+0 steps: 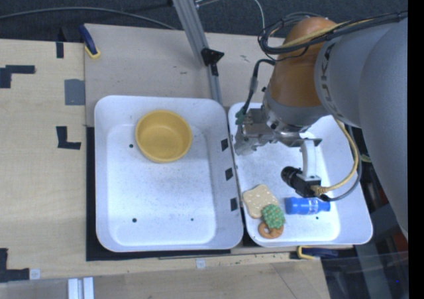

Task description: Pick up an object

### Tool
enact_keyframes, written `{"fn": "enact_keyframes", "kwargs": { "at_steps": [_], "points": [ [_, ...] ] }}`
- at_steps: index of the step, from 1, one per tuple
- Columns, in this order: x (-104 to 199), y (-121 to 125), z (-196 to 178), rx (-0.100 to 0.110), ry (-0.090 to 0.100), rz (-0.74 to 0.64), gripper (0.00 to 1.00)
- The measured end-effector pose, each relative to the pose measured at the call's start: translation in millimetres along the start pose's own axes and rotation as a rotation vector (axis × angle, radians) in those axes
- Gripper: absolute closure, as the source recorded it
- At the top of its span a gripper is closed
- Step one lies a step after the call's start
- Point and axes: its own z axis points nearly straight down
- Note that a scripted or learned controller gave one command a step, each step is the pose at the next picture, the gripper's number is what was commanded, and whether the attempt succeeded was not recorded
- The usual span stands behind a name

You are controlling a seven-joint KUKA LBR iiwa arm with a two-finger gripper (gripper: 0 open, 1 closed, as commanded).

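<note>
Gripper (246,140) hung over right bin (351,228), upper left part; grip state couldn't be told. Cracker (258,199), green toy (272,216), blue cylinder (303,205) lay near front. Yellow bowl (163,135) sat in left bin (109,225).

A pale wooden tabletop (40,158) carries bits of dark tape (65,137). A grey metal pole (189,16) slants up past the far edge, black cables (79,12) trail behind it, and a blue-and-yellow clamp (89,42) grips one corner.
</note>
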Motion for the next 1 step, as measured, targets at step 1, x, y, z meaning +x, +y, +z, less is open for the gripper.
{"fn": "enact_keyframes", "kwargs": {
  "at_steps": [1],
  "points": [
    [42.0,12.9,-5.7,-0.001,0.0,0.0,1.0]
  ]
}}
